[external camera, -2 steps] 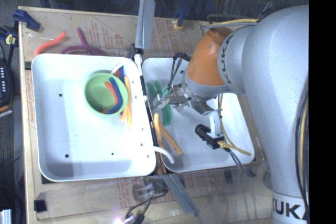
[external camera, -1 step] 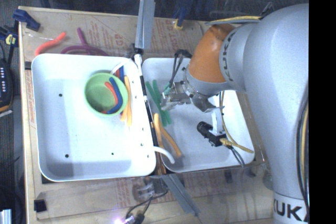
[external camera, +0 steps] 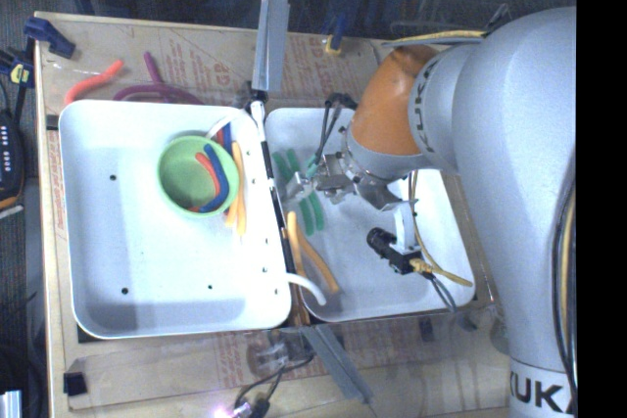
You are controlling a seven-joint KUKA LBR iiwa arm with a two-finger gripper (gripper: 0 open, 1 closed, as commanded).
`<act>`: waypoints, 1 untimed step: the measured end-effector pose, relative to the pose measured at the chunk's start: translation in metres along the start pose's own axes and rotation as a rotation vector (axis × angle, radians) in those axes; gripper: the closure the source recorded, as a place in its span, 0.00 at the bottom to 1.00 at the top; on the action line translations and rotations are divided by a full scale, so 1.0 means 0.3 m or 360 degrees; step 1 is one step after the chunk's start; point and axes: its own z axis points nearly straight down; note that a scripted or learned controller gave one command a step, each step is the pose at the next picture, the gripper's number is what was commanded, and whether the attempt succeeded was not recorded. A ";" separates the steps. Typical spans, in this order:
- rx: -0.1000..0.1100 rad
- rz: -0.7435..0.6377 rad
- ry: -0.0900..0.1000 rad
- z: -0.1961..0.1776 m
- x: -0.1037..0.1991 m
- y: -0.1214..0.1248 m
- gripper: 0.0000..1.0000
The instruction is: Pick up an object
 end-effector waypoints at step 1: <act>0.0003 -0.0010 -0.0004 -0.032 0.000 0.001 1.00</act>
